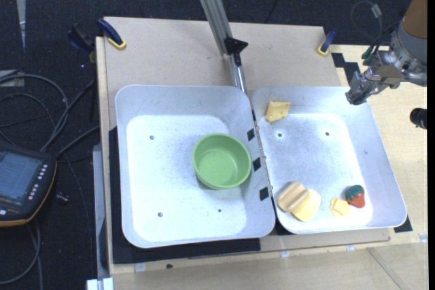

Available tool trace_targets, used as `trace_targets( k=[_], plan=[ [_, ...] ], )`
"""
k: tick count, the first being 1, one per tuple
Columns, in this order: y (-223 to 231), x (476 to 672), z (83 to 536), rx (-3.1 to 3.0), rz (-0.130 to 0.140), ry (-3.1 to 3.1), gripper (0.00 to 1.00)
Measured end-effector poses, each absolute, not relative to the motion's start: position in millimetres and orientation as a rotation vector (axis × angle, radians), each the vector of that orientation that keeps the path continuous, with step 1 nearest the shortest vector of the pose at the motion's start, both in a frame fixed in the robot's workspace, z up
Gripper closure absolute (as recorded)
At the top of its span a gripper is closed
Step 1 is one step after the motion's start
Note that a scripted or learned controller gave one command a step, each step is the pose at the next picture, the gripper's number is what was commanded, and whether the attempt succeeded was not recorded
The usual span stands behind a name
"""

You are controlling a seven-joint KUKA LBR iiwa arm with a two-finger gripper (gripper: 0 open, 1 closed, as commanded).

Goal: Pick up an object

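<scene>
— Dark carpet with loose cables surrounds a pale wooden bench (177,51), and two white bins sit side by side on it. What lies nearest the camera?

— Along the near edge of the right bin (326,146), at about five o'clock from its middle, a red and green strawberry toy (355,195) touches a small yellow piece (340,206). Just beside them, at seven o'clock, lies a pale yellow bread-like lump (298,200).

— And farther back?

— A green bowl (221,160) stands upright in the left bin (156,153), toward three o'clock of its middle. Another yellow chunk (277,111) rests at eleven o'clock in the right bin, near the far rim.

— Where is the arm?

— The gripper (357,93) hangs over the right bin's far corner, at one o'clock, well apart from every toy. I cannot tell how its fingers stand; nothing shows between them.
</scene>
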State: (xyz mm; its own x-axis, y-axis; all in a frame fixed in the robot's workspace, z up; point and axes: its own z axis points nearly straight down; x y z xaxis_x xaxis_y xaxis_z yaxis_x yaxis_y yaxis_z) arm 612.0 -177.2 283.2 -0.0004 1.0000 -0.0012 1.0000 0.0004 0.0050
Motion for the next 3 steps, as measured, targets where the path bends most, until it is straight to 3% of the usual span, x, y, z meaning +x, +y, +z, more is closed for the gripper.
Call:
trace_targets(
  k=[1, 3],
  plan=[
    [-122, 610.2, 269, 2.218, 0.000, 2.227, 1.00],
    [-25, 626.7, 238, 2.218, -0.001, 2.227, 1.00]
  ],
)
